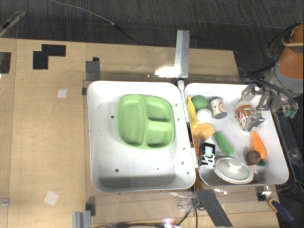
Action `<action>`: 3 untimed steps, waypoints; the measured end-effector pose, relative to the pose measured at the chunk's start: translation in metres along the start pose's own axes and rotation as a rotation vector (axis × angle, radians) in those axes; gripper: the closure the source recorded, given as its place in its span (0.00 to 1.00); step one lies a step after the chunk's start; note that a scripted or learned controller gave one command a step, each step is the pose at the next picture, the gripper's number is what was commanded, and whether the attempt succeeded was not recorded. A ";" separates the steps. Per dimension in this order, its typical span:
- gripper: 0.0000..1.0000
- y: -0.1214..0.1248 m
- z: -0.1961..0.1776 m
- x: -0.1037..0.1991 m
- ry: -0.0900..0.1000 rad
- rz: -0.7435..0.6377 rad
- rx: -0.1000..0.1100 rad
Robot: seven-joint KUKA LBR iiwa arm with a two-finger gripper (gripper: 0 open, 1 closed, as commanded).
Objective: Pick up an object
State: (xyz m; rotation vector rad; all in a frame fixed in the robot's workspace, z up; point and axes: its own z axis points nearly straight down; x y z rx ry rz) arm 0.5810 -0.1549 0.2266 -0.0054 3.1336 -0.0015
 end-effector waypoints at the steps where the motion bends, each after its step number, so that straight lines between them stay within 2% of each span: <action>1: 0.00 -0.052 0.097 0.015 0.007 -0.064 -0.002; 2: 0.00 -0.051 0.133 0.069 -0.019 -0.053 0.008; 3: 1.00 -0.050 0.120 0.064 -0.031 -0.061 0.011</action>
